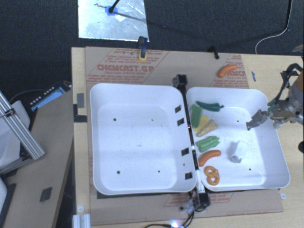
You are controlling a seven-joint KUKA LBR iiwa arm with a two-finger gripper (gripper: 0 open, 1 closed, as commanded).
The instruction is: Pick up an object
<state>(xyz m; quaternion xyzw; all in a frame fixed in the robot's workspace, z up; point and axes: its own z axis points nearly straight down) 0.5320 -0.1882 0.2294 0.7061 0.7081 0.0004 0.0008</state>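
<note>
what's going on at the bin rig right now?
The gripper is over the right bin, near its right side, with nothing between its fingers. Toy foods lie along that bin's left side: a dark green pepper, an orange sausage and a pretzel. A grey object lies mid-bin, closest to the gripper.

Dark carpet floor (pixel 38 32), tan bench (pixel 80 65), silver sheet (pixel 111 13)
</note>
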